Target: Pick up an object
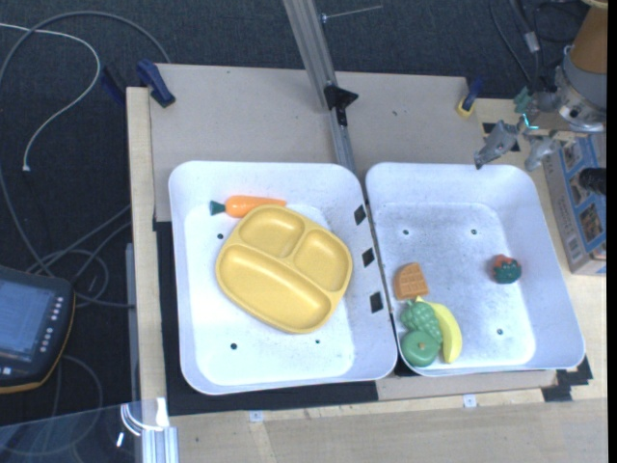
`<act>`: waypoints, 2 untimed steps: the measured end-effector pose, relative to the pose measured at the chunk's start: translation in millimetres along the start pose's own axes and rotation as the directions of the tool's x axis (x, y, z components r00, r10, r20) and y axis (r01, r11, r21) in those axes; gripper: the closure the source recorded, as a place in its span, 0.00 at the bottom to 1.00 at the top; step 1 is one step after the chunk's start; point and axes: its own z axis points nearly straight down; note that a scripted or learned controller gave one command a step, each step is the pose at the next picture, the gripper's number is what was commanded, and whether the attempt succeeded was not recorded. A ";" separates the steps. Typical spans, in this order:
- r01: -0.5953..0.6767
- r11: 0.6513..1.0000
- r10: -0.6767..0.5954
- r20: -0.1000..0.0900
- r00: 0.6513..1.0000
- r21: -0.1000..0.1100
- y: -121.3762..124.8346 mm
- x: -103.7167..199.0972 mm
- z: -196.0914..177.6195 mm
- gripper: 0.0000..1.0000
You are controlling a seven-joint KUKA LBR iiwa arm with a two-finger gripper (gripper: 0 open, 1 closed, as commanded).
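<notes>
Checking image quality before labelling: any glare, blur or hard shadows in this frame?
Camera view: even, soft lighting; mild sheen on the yellow divided plate; white bins bright but not blown out; faint shadows beside the toy food; gripper slightly soft at the frame's edge.

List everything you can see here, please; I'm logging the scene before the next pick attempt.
white bins: 2, white, side by side on the bench
divided plate: 1, yellow, in the left bin
toy carrot: 1, orange with green top, left bin, touching the plate's far edge
toy cracker: 1, tan, right bin near its left wall
toy grapes: 1, green, right bin's near-left corner
toy banana: 1, yellow, beside the grapes
toy apple: 1, green, just in front of the grapes
small red-and-green toy: 1, right bin, toward its right side
metal pole: 1, grey, slanting down between the bins
blue clamps: 2, bench's far corners
tablet: 1, left of the bench
pincer: 1, grey, above the right bin's far right corner
</notes>
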 end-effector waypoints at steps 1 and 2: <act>0.000 1.000 0.000 0.000 1.000 0.000 -0.1 -0.2 0.0 0.00; -0.002 1.000 0.002 -0.001 1.000 0.003 -1.9 -5.5 43.8 0.00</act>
